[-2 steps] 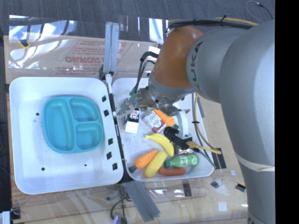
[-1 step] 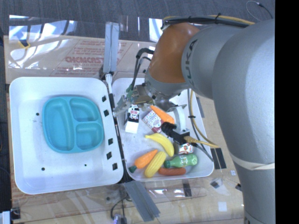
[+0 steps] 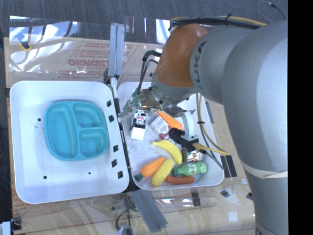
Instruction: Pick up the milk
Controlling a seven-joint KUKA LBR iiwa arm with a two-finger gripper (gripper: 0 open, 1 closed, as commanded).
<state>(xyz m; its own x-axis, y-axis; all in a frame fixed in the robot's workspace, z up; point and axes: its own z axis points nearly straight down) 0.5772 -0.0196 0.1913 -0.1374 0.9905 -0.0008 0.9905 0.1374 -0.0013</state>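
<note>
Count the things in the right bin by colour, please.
Yellow: 2, banana, corn
Orange: 2, carrots
Green: 1, bottle
Red: 1, sausage
White with black: 1, milk carton
Total: 7

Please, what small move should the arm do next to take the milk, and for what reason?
Probably a short descent straight onto the small white milk carton with black cow spots. The grey two-finger gripper sits just above it in the right white bin, and the carton lies free near the bin's left wall, apart from the yellow banana. Its finger state is unclear.
</note>
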